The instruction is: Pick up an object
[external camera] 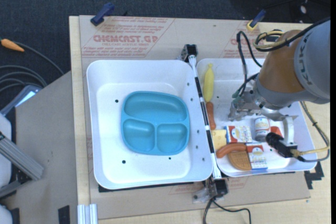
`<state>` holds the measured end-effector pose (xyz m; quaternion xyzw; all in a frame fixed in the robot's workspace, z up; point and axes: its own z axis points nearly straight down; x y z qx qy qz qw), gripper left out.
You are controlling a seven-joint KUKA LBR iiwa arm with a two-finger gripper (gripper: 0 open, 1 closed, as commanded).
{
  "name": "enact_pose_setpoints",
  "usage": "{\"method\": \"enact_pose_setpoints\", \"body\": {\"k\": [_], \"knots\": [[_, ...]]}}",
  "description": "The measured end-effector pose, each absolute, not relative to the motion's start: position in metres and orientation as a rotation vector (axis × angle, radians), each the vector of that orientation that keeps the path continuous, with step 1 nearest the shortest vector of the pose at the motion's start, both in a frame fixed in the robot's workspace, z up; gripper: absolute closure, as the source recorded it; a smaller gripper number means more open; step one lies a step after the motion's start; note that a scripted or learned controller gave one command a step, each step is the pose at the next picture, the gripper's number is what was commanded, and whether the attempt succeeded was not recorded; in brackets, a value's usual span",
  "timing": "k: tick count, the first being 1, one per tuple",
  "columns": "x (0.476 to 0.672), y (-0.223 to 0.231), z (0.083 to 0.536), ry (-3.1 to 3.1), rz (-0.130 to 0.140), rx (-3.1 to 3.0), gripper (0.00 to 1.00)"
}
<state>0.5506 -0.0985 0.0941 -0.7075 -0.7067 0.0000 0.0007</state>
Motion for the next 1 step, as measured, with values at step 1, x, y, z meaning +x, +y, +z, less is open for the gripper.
{"method": "enact_pose_setpoints", "body": {"k": [1], "knots": [[0.5505,-0.0985,0.0940,-2.219,0.000,-2.222,0.00]]}}
